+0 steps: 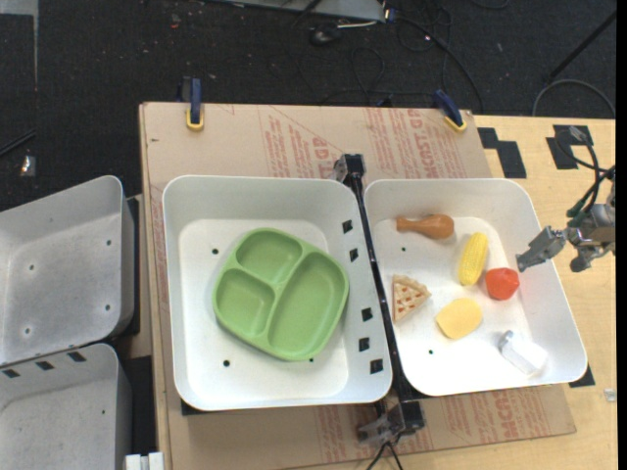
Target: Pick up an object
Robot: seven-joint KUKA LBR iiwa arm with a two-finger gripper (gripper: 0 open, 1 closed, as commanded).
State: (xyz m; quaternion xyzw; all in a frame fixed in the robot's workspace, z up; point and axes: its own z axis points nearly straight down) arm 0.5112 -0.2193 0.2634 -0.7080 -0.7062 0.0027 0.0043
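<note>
Cardboard covered the bench [255,155], and on it two shallow white bins sat side by side, with dark floor and loose cables behind. At the right edge of the right bin [549,292] the claw [558,245] hung over the rim; whether it was spread or pressed together could not be told, and nothing showed pinched in it.

Nearest to the claw, just inward of it and slightly toward the camera, lay a small red tomato-like ball [503,283], probably the easiest pick, since the move would be short and the ball round. Just beyond it lay a yellow corn cob [473,258], its long axis running roughly front to back, almost touching the ball and likely to crowd a grasp. Farther from the claw lay a chicken drumstick [427,226], a pizza slice [409,297] and a yellow lump [458,317]; a white piece [520,352] sat nearer the camera. Well beyond, the left bin [196,223] held a green divided plate [282,293].
</note>
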